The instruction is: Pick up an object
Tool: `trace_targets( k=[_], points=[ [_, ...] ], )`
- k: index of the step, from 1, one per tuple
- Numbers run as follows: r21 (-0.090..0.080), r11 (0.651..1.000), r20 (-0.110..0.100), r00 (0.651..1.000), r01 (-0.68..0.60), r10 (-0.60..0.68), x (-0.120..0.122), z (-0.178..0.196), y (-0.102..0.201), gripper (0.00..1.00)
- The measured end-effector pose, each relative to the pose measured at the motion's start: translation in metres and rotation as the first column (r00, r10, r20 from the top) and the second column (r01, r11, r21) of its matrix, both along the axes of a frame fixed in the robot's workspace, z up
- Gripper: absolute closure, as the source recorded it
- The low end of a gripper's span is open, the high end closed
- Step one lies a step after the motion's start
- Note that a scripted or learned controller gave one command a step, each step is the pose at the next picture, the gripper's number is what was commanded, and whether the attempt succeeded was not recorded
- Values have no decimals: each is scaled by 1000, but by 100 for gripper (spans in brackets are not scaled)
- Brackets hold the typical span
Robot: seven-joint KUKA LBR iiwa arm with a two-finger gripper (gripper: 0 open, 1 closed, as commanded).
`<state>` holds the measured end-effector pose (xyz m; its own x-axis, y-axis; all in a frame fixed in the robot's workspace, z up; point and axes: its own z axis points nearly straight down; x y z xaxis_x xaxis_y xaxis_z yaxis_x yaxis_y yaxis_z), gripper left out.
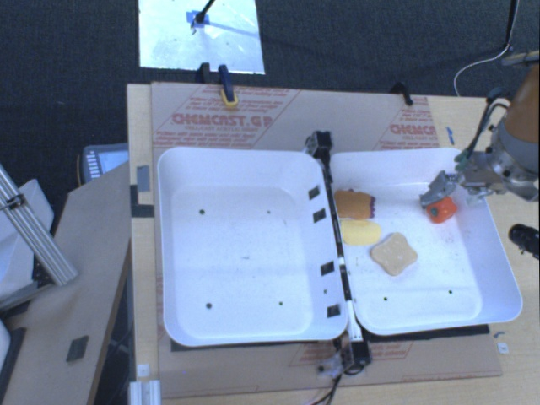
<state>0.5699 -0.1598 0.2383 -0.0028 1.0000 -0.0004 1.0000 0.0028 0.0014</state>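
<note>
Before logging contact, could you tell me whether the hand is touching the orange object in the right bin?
Cannot tell: in the camera view, the hand overlaps the orange object, hiding any gap.

High slanted view over both bins [253,163].

probably a robotics lab: bench [422,112] with two white bins [245,251], aluminium framing [34,234].

Gripper [439,194] over right bin [472,310] — red-orange object [440,211] at its tip. Brown piece [354,202], yellow piece [360,232], tan piece [394,254] clustered near the divider.
</note>
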Motion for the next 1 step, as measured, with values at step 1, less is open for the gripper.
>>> trace_targets(
  k=[1],
  points=[
    [-1, 1000, 3, 1000, -3, 3, 1, 11, 0, 100]
  ],
)
